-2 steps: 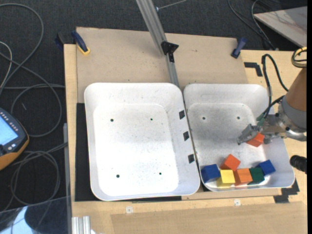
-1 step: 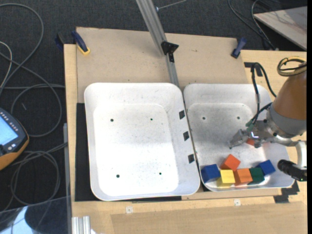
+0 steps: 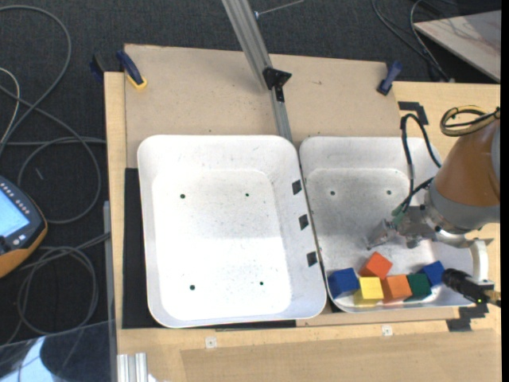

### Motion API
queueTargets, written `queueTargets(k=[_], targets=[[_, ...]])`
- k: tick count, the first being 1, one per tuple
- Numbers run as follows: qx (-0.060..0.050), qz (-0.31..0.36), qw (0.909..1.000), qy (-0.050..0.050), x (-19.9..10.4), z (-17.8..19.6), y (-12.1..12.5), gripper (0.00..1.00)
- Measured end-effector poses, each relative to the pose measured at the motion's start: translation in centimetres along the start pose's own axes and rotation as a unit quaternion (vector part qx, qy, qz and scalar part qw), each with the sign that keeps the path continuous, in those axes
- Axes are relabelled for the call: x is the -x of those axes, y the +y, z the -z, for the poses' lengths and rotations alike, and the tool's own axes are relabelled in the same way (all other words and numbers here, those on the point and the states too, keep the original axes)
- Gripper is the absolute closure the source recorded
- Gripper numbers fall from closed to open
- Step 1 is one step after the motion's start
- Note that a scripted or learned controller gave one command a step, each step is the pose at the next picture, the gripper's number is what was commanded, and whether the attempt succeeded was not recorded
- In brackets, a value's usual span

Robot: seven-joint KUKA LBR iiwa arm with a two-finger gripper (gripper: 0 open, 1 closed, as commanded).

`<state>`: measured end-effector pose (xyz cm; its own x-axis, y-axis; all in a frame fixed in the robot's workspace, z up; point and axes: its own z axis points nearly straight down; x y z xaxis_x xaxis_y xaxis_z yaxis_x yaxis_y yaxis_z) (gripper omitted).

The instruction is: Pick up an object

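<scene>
We look down at a slant from one fixed camera above the bench (image 3: 238,86), far enough back to take in both white bins (image 3: 159,213) and surrounding floor.

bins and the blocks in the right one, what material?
White bins: likely thin moulded plastic, matte and scuffed, given rounded corners and dark speckling. Blocks, e.g. the orange one and the blue one: solid-coloured cubes with a dull finish, painted wood or plastic; the look leaves it open.

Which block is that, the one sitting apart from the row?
Look in the right bin, at its near corner, where blocks lie in a row. Just above that row, tilted, sits the orange block; its orange twin lies in the row itself.
</scene>
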<state>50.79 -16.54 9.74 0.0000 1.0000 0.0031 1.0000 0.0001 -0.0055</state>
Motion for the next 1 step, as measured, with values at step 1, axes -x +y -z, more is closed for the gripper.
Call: queueTargets(k=[1], targets=[[0.003, 0.000, 1.0000, -0.001, 0.04, 1.30, 0.17, 1.00]])
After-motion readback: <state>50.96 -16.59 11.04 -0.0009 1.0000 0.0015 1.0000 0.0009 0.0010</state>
